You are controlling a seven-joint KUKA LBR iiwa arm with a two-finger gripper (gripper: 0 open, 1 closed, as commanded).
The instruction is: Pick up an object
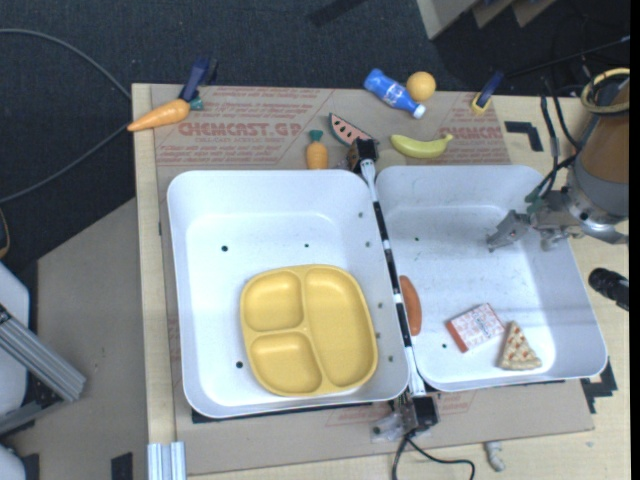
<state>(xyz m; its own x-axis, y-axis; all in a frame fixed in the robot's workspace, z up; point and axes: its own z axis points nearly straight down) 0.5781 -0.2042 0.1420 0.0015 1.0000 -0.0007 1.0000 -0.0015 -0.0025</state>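
The right bin (560, 363) holds three things. An orange-red sausage (410, 305) lies along its left wall. A red and white box (475, 326) lies near the front, with a pizza slice (519, 348) just to its right. My gripper (523, 236) hangs over the bin's right rear part, behind the box and the pizza slice and well apart from them. Its fingers stand open with nothing between them.
A yellow divided plate (308, 328) fills much of the left bin (200, 228). Behind the bins on the bench lie a carrot (160, 116), a watermelon slice (346, 128), a banana (420, 145), a blue bottle (392, 92) and an orange ball (422, 84).
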